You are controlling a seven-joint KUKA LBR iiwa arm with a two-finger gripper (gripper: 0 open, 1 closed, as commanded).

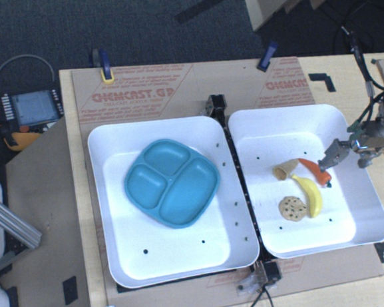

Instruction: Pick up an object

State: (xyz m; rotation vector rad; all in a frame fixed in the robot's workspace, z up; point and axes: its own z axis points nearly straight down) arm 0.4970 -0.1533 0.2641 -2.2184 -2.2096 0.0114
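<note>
The right bin (329, 121) holds a yellow banana (310, 194), a round brown cookie (292, 208), an orange carrot-like piece (314, 169) and a tan wedge (286, 170), all lying close together near its middle. My gripper (345, 160) hangs over the right side of this bin, just right of the orange piece. Its fingers are open, with the left fingertip (328, 161) close to the orange piece's right end. Nothing is held between them.
The left bin (121, 256) carries a blue divided plate (172, 182) at its centre. A black clamp (216, 104) sits between the bins at the back. Cables and arm parts (374, 100) crowd the right edge.
</note>
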